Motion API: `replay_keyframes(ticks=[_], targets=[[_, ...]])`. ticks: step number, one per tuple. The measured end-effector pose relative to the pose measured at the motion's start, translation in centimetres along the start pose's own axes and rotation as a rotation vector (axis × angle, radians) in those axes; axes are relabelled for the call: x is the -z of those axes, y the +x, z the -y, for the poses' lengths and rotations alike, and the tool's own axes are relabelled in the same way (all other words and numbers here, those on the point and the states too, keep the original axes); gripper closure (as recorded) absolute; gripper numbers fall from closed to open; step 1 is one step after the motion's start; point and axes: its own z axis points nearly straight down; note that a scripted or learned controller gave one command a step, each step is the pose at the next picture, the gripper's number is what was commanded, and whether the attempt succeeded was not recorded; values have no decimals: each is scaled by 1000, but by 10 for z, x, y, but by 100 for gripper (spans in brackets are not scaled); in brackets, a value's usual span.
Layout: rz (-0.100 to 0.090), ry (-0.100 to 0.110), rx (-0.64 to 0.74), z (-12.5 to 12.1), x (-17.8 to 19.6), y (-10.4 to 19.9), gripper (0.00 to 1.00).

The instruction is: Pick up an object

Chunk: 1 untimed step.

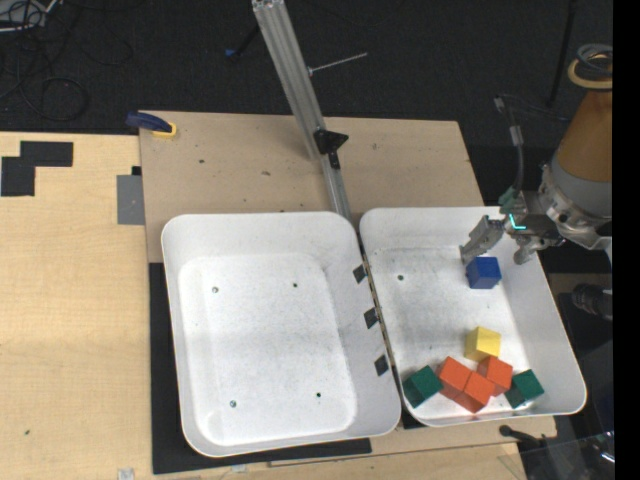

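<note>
Gripper [503, 241] spread open at right of frame, directly above blue cube [483, 272], grasping nothing, coloured blocks [472, 376] clustered at lower right.

We are finding no readable text, label, brand, number or sign anywhere in this view. We are looking over the two white bins [262, 230], the coloured blocks [474, 376] and the wooden bench [250, 163], and all of them are showing plain, unmarked surfaces. We are seeing a small cyan light near the wrist [517, 223], but it is not forming any legible character.
</note>
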Motion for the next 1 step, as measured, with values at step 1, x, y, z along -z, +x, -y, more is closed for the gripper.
replay_keyframes(ticks=[1], targets=[[-1,7,0,1,-65,-2,0]])
